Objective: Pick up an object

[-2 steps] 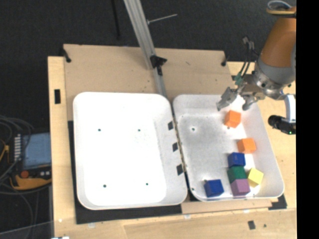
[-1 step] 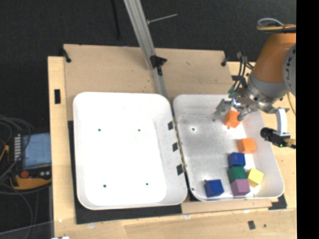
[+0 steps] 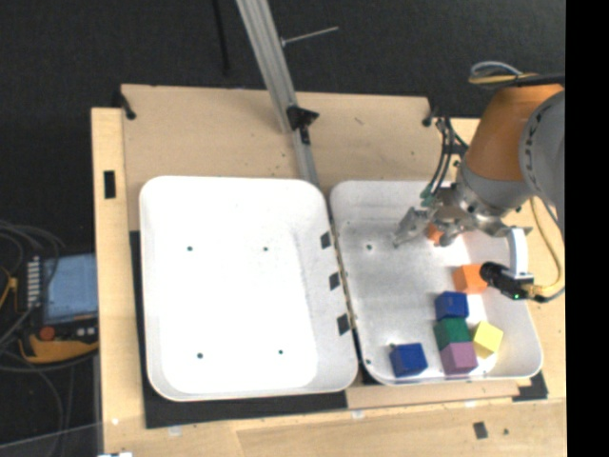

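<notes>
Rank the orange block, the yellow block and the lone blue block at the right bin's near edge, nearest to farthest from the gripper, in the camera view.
From the gripper:
1. Orange block, just below it and to the right.
2. Yellow block, further down, near the right bin's lower right corner.
3. Lone blue block, at the bin's near edge, left of the cluster; close to the yellow one's distance, so that order is tentative.

Two bins are set side by side on the bench point(image 3: 190, 122): the left bin point(image 3: 152, 284) at 9 o'clock, the right bin point(image 3: 381, 303) at 3 o'clock. Six blocks point(image 3: 455, 331) are gathered in the right bin toward its 4 o'clock corner, one point(image 3: 407, 359) set apart at 6 o'clock. The gripper point(image 3: 430, 228) is placed above that bin's 12 o'clock part.
</notes>
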{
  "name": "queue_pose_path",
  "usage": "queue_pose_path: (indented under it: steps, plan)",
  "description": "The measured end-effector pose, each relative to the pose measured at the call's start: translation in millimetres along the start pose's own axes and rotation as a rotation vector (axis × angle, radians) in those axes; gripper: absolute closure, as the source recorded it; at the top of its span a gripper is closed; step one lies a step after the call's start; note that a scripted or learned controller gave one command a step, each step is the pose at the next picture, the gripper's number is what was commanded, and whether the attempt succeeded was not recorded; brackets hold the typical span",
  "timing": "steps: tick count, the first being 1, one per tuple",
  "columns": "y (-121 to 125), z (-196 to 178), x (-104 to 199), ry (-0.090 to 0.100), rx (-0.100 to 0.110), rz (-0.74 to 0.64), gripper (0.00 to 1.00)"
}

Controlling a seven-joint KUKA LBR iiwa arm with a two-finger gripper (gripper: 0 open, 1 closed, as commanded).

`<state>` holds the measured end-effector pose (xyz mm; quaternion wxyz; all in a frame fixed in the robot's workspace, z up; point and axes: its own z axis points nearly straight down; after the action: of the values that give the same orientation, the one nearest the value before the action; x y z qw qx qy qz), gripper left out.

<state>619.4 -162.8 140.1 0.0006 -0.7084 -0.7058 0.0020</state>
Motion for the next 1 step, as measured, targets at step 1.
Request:
queue_pose_path:
  steps: [1]
  plan:
    - [2.3, -14.4, -0.5, 0.001, -0.009, 0.005, 1.0]
